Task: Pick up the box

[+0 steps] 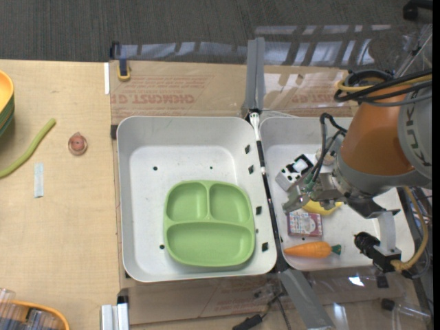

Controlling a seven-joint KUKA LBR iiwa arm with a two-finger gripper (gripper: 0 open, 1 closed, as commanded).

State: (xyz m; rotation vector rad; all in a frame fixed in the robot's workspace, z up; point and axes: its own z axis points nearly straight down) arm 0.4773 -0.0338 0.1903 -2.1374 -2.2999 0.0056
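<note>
Hovering over box (304,223), lower right of frame; jaws state unclear. Box likely light, stiff, flat; grip across short edges.

Two bins sit side by side: the left bin (130,184) holds a divided plate (208,223) toward its near side. In the right bin (275,133), the gripper (300,196) hangs over a small box (304,223), with a carrot (311,250) just nearer (along the near wall) and another item (294,170) farther back
</note>
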